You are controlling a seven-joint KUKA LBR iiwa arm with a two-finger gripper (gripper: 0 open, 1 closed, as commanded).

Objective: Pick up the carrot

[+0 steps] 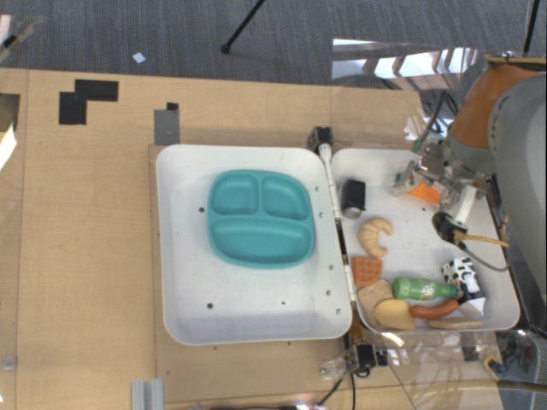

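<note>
We observed the carrot as a small orange wedge lying on the floor of the right bin, near that bin's far edge. The pincer stood directly over it, its metal parts overlapping the carrot's upper side; whether its fingers were spread or closed could not be determined, nor whether they touched the carrot.

Toward the camera from the pincer lay a croissant, a waffle piece, a green bottle-shaped toy and a red sausage, clustered near the bin's near edge. A black block sat to the pincer's left, beside the wall shared with the left bin. That bin held a teal divided plate with bare white floor around it. The table extended beyond.
</note>
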